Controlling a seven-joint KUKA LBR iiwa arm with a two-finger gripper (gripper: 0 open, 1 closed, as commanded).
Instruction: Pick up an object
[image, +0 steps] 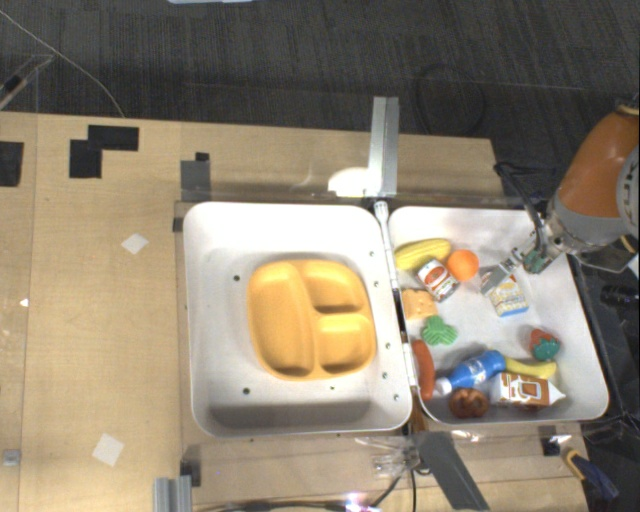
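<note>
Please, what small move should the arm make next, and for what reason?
Probably lower straight down a little. The gripper hovers at the upper right of the right white bin, just above the small blue-and-white carton, the nearest toy, which lies apart from the others.

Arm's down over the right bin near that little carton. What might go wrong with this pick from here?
1. The gripper sits at the upper edge of the small blue-and-white carton, so the jaws may clip a corner and nudge it away.
2. The round orange ball lies close by; a bumped carton could set it rolling.
3. The shallow white right bin has its wall close by, leaving little room to approach from that side.
</note>
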